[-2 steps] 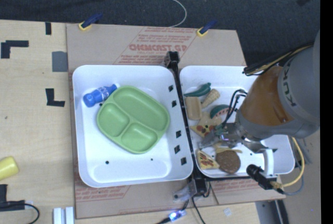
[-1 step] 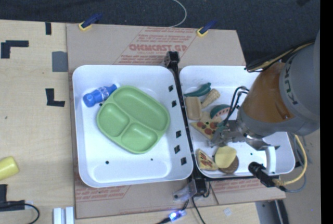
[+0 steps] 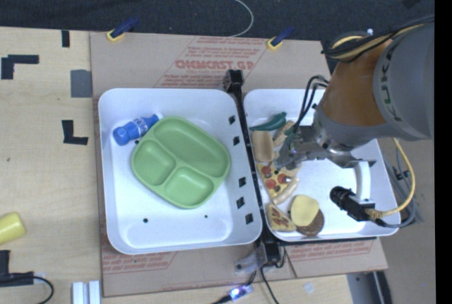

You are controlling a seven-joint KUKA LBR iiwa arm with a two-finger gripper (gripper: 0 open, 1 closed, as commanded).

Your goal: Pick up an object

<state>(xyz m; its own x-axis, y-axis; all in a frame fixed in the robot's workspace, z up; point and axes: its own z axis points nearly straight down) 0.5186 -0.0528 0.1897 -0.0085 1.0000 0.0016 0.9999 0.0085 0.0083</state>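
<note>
While your grey, orange-banded arm [image 3: 367, 94] crowds the right shallow white bin [image 3: 387, 186], its gripper [image 3: 288, 152] hangs over clustered toy food; whether it pinches anything cannot be told; the flat pizza-slice toy [image 3: 280, 186] could slip or drag neighbours.

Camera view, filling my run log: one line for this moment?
arm: over right white bin | gripper: above pizza-slice toy | green divided plate: left bin

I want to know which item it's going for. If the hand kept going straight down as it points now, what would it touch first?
Probably the pizza slice, which lies just under the hand in the right bin; depth is hard to judge.
</note>
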